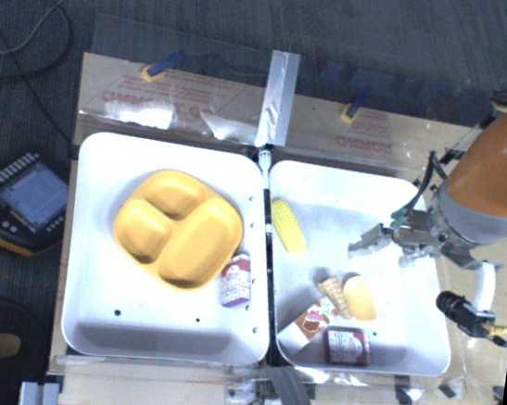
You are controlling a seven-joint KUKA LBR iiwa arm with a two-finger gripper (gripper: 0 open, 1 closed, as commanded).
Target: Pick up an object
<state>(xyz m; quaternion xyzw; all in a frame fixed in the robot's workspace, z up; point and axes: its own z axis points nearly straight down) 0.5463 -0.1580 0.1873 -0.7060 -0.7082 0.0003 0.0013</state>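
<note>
The gripper [388, 242] hovers in the right bin [316, 192], apparently open and empty. The nearest object, a yellow wedge [359, 298], lies just nearer the camera, below it.

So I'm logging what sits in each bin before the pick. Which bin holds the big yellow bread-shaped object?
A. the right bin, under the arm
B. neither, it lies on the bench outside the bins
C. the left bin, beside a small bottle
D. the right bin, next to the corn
C: the big yellow bread-shaped object lies in the left bin, with the small bottle at its right side, while the corn is in the right bin.
</note>
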